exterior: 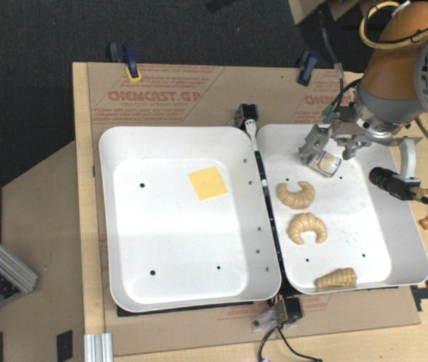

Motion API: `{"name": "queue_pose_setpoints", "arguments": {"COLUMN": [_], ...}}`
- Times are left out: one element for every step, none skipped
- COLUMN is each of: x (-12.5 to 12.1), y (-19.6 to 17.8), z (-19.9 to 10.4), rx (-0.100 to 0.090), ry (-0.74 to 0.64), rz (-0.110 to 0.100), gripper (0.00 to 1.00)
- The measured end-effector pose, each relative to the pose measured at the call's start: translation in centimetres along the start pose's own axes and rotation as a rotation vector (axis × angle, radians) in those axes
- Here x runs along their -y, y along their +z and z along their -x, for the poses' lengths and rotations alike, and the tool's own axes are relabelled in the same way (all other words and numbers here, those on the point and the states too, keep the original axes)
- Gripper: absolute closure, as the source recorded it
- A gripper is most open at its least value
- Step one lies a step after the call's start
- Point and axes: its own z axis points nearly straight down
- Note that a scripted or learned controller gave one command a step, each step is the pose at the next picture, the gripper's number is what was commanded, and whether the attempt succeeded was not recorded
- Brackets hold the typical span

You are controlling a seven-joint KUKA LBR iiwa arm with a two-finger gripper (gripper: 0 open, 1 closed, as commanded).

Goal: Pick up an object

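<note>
A yellow square slice [208, 183] lay flat in the left bin [123, 225], left of frame centre. In the right bin [395, 255], two croissants [296, 194] [307, 228] sat one below the other, with a cone-shaped pastry [337, 279] near the bottom rim. At upper right, the gripper [327, 157] was clamped on a small clear-wrapped object [325, 162], above the croissants.

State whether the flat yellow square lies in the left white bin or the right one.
In the left bin. The flat yellow square rests on its floor, left of the divider, apart from the croissants in the other bin.
</note>
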Motion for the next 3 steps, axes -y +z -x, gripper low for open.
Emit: {"name": "queue_pose_setpoints", "arguments": {"x": [4.1, 3.8, 3.8], "y": [10.7, 10.2, 9.1], "z": [0.7, -1.0, -0.9], "rx": [-0.002, -0.002, 0.0], "ry": [0.004, -0.002, 0.0], "rz": [-0.006, -0.001, 0.001], "gripper": [0.0, 0.0, 1.0]}}
